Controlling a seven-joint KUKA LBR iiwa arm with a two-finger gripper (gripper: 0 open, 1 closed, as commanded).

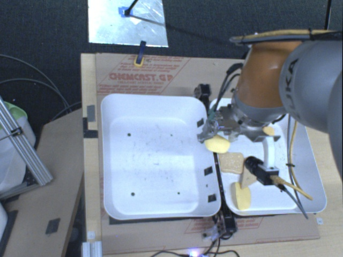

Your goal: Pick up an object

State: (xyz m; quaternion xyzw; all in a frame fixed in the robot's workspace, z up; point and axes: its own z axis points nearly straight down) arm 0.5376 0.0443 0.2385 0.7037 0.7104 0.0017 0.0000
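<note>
My gripper hangs over the divider between the two white bins, under the arm's orange band. A pale yellow oval piece sits right at the fingertips, pinched between them and raised over the inner rim of the right bin. Below it in the right bin lie a tan square slab, a tan wedge and a yellow chunk. A small yellow bit peeks out from under the wrist.
The left bin lies beside the gripper, its floor bare apart from dark specks. The arm's bulk covers the upper part of the right bin. A cardboard sheet lies under both bins, with a blue and yellow tool at its far edge.
</note>
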